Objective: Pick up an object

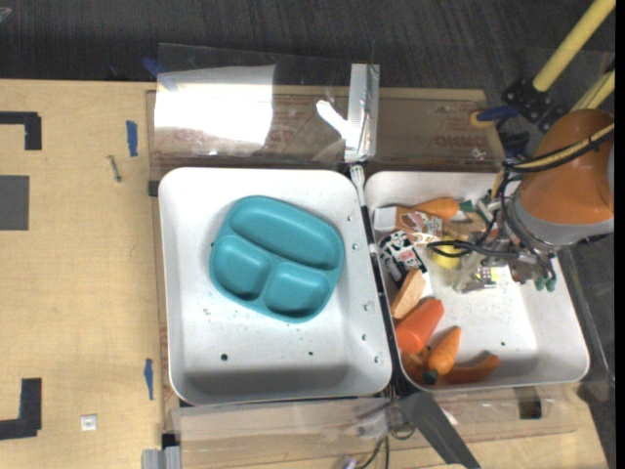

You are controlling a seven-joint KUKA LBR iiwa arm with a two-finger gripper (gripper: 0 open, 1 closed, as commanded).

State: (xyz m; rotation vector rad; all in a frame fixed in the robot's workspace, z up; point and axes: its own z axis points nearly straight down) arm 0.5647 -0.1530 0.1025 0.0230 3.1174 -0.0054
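The arm (571,179) reached in over the right bin (557,350), its wrist hanging above the bin's far right part, and its lower end pointed towards the bare floor of the bin just right of a small yellow piece (447,255). Cables and brackets cluttered that spot, so I could not tell whether the jaws were open or closed, and nothing could be seen held in them. The candidates for picking all lay along the right bin's left side: an orange piece (439,207) at the far end, a black-and-white item (398,250), a tan wedge (409,289), a red-orange piece (418,323) and a carrot (444,348) near the front. The left bin (186,360) held a teal divided plate (276,255). This looked like the approach step, with no grasp yet made. The next move probably called for centring over one piece, perhaps the yellow one nearest, then descending and closing cleanly without catching its neighbours.
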